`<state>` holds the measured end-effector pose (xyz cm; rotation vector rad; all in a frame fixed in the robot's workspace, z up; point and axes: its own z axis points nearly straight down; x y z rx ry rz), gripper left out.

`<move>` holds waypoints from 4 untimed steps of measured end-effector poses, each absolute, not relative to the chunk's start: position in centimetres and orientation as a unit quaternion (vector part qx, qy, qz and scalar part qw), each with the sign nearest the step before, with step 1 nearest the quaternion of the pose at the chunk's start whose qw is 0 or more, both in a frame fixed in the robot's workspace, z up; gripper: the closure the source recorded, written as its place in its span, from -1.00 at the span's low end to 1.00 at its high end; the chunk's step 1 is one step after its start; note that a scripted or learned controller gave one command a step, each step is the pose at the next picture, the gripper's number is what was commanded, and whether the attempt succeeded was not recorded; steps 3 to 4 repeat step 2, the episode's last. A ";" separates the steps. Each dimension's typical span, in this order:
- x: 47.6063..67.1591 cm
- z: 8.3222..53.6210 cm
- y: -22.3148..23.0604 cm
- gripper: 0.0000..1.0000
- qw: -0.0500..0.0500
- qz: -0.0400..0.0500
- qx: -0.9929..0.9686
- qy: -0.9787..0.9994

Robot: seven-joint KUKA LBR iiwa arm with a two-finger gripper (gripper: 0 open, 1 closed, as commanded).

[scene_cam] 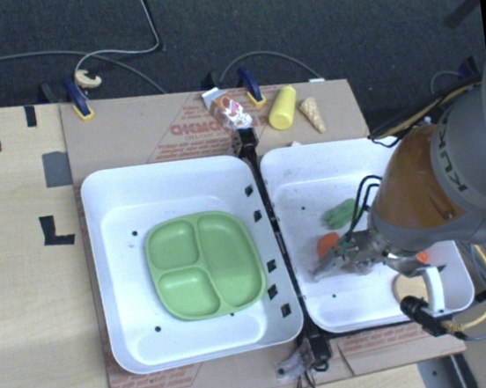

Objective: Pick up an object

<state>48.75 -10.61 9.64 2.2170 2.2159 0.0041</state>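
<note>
In the right shallow white plastic bin, near its middle, lie two small things close together: a small orange-red object and, just above it and slightly to the right, a small soft-looking green object. Both rest on the bin floor. The two-finger gripper sits low in this bin, its dark metal tip just below and beside the orange-red object, touching or nearly touching it; whether the tip is spread or pressed together cannot be told, and nothing can be seen pinched in it. A black cable loops up from the wrist past the green object. Behind the gripper, the grey KUKA arm with its orange band covers the right part of the bin, reaching in from the right.

The left shallow white plastic bin lies just beside the right one, the two joined along a black divider strip. In its middle rests a light green plastic plate with three compartments, lying flat.

Both bins stand on a brown cardboard sheet on the bench. On the cardboard above the bins lie a yellow cylinder-shaped toy, a tan cone-shaped piece just right of it, and a small white and red packet to the left. Two blue clamps hold the sheet's far edge.
</note>
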 end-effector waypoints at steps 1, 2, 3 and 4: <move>54.5 8.6 -10.2 -1.00 0.001 0.001 0.707 0.708; 54.5 9.6 -10.3 1.00 0.003 0.001 0.707 0.707; 54.5 9.6 -10.3 1.00 0.003 0.001 0.707 0.707; 54.5 9.6 -10.3 1.00 0.003 0.001 0.707 0.707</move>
